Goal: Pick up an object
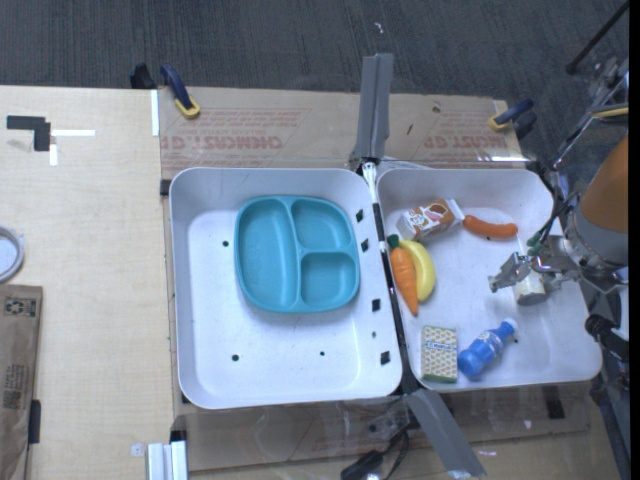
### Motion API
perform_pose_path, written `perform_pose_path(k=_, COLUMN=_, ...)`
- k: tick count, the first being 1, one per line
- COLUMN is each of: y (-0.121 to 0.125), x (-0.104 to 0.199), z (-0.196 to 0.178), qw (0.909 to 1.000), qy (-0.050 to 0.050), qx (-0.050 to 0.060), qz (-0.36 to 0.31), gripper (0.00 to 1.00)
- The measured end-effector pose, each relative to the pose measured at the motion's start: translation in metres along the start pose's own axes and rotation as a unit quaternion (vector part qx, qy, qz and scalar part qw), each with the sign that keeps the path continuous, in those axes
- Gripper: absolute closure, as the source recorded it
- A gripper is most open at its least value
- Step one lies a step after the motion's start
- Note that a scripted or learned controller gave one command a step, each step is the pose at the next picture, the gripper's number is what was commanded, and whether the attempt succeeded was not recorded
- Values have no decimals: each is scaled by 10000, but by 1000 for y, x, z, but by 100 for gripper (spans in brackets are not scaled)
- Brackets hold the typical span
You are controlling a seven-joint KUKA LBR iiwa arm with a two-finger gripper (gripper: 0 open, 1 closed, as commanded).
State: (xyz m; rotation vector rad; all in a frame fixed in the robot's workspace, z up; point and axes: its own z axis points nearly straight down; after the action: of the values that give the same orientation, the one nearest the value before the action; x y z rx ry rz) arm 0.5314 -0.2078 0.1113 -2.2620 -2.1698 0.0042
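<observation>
The right bin point(560, 368) holds several toy items. A small brown and white carton point(432, 218) and an orange sausage point(490, 227) lie near its far wall. An orange carrot point(404, 278) rests against a yellow banana point(426, 270) by the left wall. At the front lie a pale cracker box point(439, 354) and a small blue bottle point(486, 349). My gripper point(518, 278) hangs over the right part of this bin, right of the banana and above the bottle in the image, with bare white floor under it.
The left bin point(200, 348) holds a teal divided plate point(297, 254). A grey divider bar point(375, 108) runs between the bins at the back. Blue and yellow clamps point(178, 90) point(512, 117) grip the cardboard behind. The arm's orange band point(612, 193) sits at the right edge.
</observation>
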Motion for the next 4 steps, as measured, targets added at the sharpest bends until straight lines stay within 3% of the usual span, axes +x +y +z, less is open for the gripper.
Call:
perform_pose_path(k=1, y=11, x=45, z=23, qw=9968, qy=-8, qx=0, qz=802, gripper=0)
perform_pose_path(k=2, y=11, x=44, z=17, qw=9967, qy=-7, qx=23, qz=815, gripper=100)
perform_pose_path(k=3, y=1, x=109, z=-134, qw=9998, qy=-23, qx=-8, qz=202, gripper=100)
perform_pose_path(k=4, y=33, x=140, z=-171, qw=9914, qy=-29, qx=-11, qz=-1311, gripper=100)
